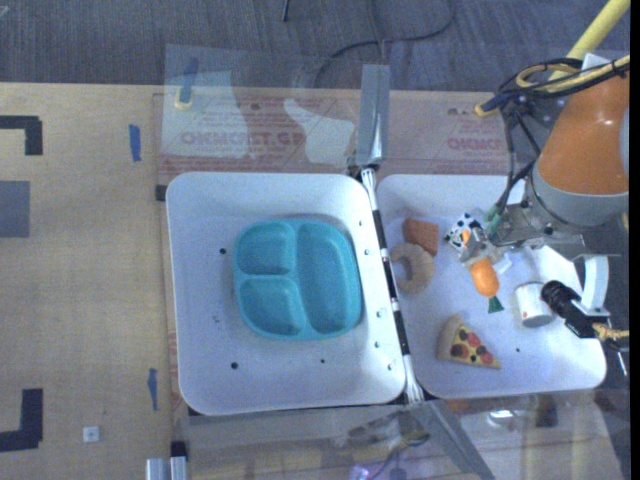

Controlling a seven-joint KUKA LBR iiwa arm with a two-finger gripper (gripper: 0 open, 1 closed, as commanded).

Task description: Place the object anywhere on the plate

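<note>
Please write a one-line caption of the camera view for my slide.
Teal divided plate in the left bin; pizza slice toy, carrot and donut in the right bin.

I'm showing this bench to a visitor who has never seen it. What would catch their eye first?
Probably the turquoise divided plate, alone in the left bin. Next, the arm's orange band at the right edge, above the right bin, where small toys lie scattered: a pizza slice, a carrot, a doughnut and a black-and-white cow figure.
</note>
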